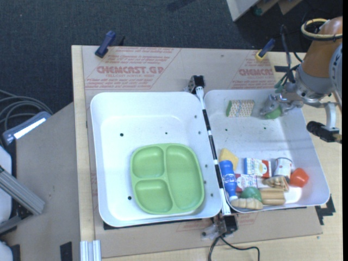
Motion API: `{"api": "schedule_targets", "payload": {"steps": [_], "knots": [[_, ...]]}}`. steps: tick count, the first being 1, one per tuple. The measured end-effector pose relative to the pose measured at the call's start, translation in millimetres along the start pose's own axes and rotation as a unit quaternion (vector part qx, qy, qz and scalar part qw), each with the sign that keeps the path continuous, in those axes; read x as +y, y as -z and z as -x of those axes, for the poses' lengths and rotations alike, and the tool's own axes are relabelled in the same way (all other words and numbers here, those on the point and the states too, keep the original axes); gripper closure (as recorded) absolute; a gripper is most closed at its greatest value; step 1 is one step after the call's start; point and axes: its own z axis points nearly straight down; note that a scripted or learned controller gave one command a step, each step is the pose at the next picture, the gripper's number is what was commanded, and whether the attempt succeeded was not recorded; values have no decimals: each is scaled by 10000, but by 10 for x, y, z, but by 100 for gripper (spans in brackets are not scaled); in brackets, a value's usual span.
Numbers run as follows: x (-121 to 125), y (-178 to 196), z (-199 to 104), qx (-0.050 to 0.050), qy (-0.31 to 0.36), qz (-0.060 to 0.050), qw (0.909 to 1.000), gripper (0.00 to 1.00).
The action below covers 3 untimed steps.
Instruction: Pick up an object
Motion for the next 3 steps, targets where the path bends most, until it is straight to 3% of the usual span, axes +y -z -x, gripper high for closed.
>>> {"api": "schedule_targets", "payload": {"steps": [1, 2, 3], "knots": [[5, -31, -632, -13, -9, -24, 10000, 100], [20, 895, -1489, -19, -8, 9, 10000, 100], [-513, 959, -1940, -18, -12, -13, 10000, 100]]}}
